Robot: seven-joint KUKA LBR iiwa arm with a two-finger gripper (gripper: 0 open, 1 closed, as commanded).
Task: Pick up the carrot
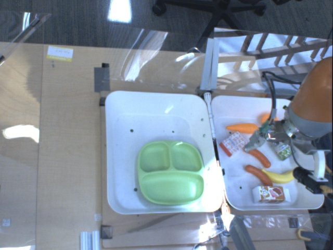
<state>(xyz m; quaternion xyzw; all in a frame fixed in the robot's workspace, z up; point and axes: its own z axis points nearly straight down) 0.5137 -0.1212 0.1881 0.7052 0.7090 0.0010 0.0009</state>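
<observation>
bench [62, 155]: light wood, two white bins side by side, office chair base on dark carpet behind
left bin [122, 139]: green divided plate [170, 172] near its front
right bin [237, 194]: carrot [242, 128] near the back, just left of the gripper [261, 139]; small packet [232, 142], two sausages, banana [278, 176], carton [270, 194]
arm: enters from right, gripper low in right bin beside carrot
grip state: can't tell
</observation>
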